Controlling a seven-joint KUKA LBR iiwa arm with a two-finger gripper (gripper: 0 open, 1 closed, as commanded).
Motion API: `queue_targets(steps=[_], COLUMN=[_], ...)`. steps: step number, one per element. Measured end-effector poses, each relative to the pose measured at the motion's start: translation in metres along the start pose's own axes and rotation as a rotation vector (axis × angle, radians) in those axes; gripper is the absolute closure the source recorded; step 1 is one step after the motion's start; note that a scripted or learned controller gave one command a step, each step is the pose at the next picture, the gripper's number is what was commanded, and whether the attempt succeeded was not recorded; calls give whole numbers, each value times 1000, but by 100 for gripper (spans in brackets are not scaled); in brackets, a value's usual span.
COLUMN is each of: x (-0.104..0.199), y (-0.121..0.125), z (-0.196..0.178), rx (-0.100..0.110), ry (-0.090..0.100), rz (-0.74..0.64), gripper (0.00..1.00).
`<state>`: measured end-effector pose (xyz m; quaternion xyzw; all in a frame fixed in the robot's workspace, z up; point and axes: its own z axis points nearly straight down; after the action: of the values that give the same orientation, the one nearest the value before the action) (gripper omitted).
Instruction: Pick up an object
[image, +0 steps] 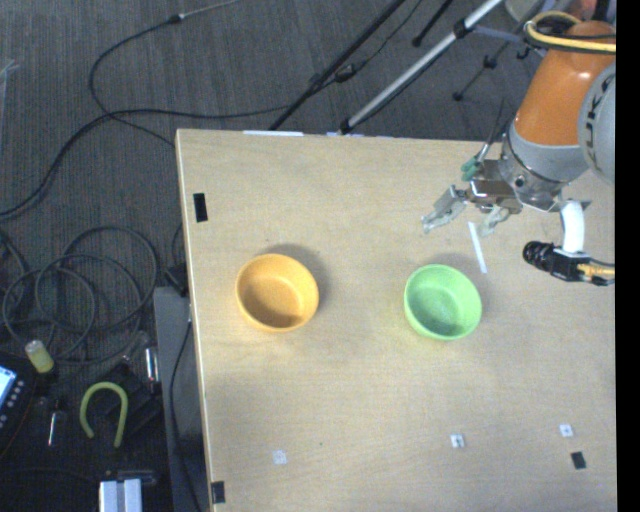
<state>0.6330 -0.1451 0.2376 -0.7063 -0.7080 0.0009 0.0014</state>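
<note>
A: Starting at the near edge, the desk (400, 440) is bare wood with a few small markers. Farther in sit two bowls well apart: the yellow bowl (277, 290) to the left, the green bowl (442, 301) to the right.

B: And the claw?

A: The claw (452, 210) hangs beyond the green bowl, up and slightly right of it, on the arm (560, 110) reaching in from the right. Its fingers (437, 217) are spread, pointing left and down, with nothing between them.

B: So which bowl is the likely pick?

A: The green bowl, I'd judge. It lies just nearer the camera than the claw, almost straight under the fingertips' line, while the yellow bowl is far off to the left.

B: Any long axis to line up with?

A: None; both bowls are round and upright, so any rim angle should serve. The move probably means coming toward the camera and dropping over the far rim.

B: Risks?

A: A thin white rod (477, 247) hangs beside the claw, near that rim; it might nudge the bowl.
</note>
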Motion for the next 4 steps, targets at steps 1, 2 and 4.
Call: queue_targets(steps=[1,2,4], x=[41,69,78], y=[-38,-63,-66], z=[-9,-11,-9], rx=[0,1,0], ry=[0,0,-1], rz=[104,108,-52], gripper=[0,0,0])
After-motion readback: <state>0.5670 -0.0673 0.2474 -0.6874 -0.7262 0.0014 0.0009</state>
